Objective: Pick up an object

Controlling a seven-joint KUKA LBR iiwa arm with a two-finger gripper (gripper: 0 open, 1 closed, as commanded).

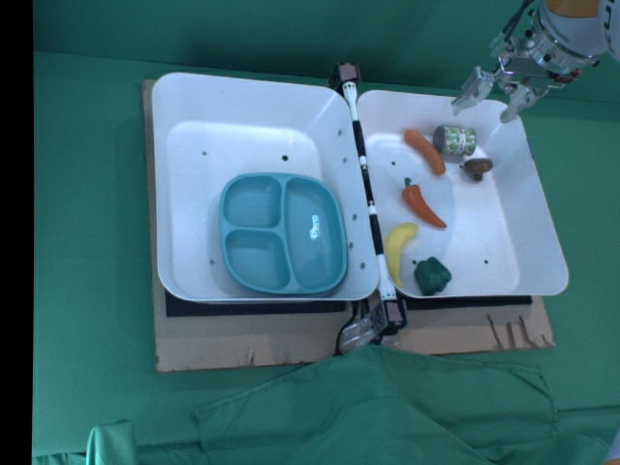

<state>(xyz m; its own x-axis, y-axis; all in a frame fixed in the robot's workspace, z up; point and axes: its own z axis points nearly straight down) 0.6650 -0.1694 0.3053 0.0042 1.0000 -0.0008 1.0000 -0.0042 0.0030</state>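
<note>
Hovering at far right, claw spread wide w/ nothing in it, above green can in right bin.

Six small items lie in the right white bin: an orange sausage-like piece beside a green tin on its side and a brown mushroom toward the far end. Nearer the middle lies an orange-red chilli pepper, then a yellow banana and a dark green pepper, close together near the front.
</note>
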